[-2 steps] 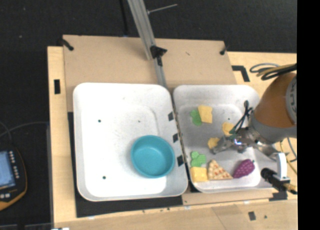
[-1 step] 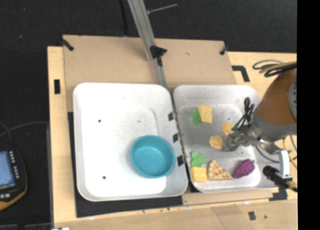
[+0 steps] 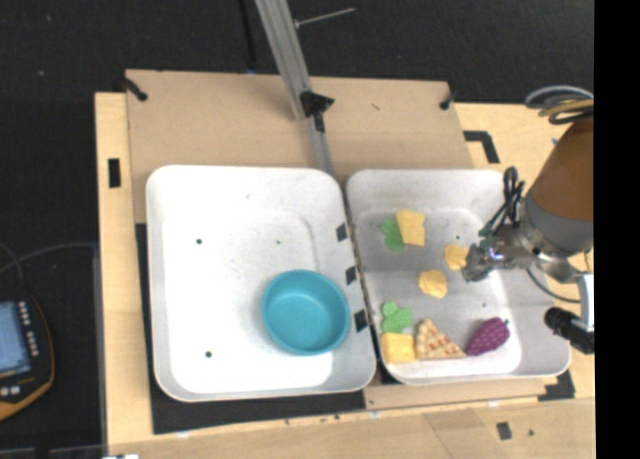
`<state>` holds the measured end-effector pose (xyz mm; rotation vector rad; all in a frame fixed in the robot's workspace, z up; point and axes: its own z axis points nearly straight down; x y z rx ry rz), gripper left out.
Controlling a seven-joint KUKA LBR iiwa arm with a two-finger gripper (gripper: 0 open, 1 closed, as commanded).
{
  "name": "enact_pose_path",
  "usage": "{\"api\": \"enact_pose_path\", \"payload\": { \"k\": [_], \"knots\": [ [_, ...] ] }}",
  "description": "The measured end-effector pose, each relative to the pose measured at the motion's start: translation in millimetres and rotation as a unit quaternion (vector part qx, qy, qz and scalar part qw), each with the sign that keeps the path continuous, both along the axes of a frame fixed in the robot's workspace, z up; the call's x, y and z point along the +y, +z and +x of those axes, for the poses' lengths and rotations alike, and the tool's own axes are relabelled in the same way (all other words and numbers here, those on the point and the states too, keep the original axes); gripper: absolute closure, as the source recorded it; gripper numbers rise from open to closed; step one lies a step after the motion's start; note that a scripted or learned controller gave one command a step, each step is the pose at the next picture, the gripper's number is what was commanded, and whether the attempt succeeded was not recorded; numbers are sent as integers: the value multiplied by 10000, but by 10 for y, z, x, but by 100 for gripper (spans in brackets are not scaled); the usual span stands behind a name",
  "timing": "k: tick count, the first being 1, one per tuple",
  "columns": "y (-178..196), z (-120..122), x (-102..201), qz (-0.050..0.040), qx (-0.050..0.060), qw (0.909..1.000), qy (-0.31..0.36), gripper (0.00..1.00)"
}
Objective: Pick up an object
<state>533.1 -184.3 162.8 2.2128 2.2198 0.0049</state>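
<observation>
Two-finger gripper (image 3: 478, 263) is low over the right shallow white bin (image 3: 440, 187), tip touching or just over a small yellow plastic lump (image 3: 456, 256) — can't tell its state. Rounded yellow chunk (image 3: 433, 284) sits just left and below it, yellow block (image 3: 410, 227) with green piece (image 3: 392, 235) up-left, purple grape-cluster toy (image 3: 487, 336) below. Blue round plastic bowl (image 3: 304, 311) is far left — in the other white bin (image 3: 200, 207).

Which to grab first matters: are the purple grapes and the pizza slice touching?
Apart. The camera view shows a strip of white bin floor between the grapes and the pizza slice.
</observation>
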Motion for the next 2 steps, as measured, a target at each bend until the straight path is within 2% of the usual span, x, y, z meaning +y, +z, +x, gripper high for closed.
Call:
{"api": "enact_pose_path", "payload": {
  "k": [1,2],
  "knots": [
    [636,71,11,-3,-11,10000,5,100],
    [967,85,-1,3,8,10000,6,100]
  ]
}}
